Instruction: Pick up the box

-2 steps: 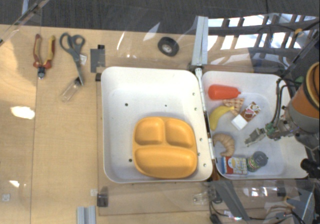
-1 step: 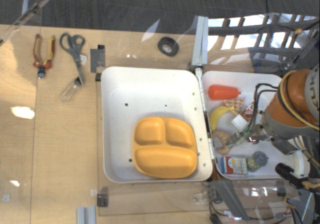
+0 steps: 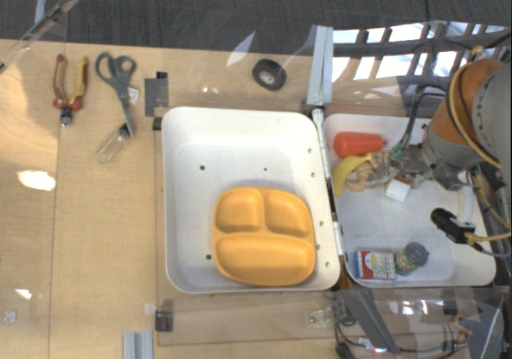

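The box [image 3: 375, 265] is small, with a red, white and blue print. It lies flat at the near edge of the right bin [image 3: 400, 225]. My gripper [image 3: 387, 167] reaches in from the right and sits low at the far left part of that bin, over a yellow banana [image 3: 346, 173] and beside a tangled brownish object [image 3: 370, 176]. The box is well apart from the gripper, towards the near side. Nothing shows as held.
An orange-red carrot-like piece [image 3: 359, 143] lies at the far end of the right bin, with a small white block [image 3: 398, 191] nearer the middle. A grey round lid [image 3: 414, 254] touches the box. The left bin [image 3: 192, 189] holds a yellow divided plate [image 3: 264, 235]. Scissors [image 3: 118, 81], pliers [image 3: 67, 87] and a tape roll [image 3: 269, 73] lie on the bench.
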Available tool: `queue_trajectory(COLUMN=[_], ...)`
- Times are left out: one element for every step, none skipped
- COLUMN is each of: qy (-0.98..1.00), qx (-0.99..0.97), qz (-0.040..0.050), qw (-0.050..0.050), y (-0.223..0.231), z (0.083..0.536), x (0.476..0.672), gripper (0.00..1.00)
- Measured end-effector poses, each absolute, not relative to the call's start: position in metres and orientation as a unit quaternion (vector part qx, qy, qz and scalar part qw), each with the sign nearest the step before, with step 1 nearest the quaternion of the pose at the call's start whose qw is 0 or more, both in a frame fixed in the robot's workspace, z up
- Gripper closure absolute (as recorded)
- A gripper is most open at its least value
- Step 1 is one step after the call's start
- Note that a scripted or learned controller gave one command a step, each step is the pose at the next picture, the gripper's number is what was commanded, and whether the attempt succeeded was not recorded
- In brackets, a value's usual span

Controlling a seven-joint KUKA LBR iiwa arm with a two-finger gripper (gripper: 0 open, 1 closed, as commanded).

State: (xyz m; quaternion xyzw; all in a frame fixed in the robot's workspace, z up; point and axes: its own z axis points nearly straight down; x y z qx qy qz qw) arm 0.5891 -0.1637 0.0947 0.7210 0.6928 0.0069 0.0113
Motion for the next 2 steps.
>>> queue_trajectory(qy=[0.696,0.635], qx=[0.718,0.773], qz=[0.0067,0.0016], qw=[0.013,0.002], y=[-0.163,-0.108], z=[0.105,0.157], x=[0.590,0.541], gripper=[1.00,1.00])
